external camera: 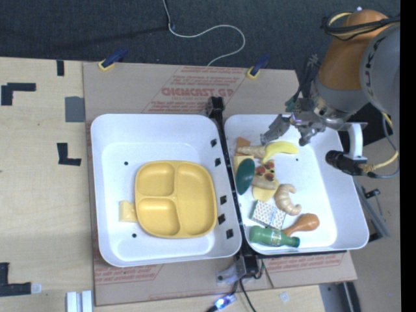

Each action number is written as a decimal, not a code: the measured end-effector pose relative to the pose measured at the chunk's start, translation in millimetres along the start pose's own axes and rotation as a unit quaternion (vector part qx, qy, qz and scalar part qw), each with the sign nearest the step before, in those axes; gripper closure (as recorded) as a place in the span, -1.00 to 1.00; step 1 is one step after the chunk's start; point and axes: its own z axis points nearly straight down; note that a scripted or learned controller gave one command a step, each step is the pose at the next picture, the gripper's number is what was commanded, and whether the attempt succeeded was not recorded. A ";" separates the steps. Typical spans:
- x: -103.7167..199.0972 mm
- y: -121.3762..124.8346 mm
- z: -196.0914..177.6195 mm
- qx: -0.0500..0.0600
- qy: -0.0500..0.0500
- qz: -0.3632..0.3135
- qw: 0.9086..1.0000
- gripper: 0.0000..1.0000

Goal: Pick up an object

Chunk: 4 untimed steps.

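So, nothing picked yet as far as I can see. The two-finger gripper hangs over the back of the right shallow white bin, fingers spread, nothing between them. It sits just above and behind the yellow toy banana, which looks like the nearest candidate, though I can't tell whether a finger is touching it.

Candidates are all in the right bin, clustered along its left side: banana at the back, a dark green oval piece against the divider, a pale slice with red dots, a beige croissant-shaped piece, a white checkered square, an orange drumstick-shaped toy and a green plastic bottle lying on its side at the front.

The left white bin holds a yellow divided plastic plate with a small yellow piece just beside it.

Left to do, by my read: descend, close on an item, lift. Clutter is tight, so a double grab or slip is a risk.
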 end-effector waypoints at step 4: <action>-9.7 -0.2 124.4 -0.008 -0.002 -0.001 1.000 -1.00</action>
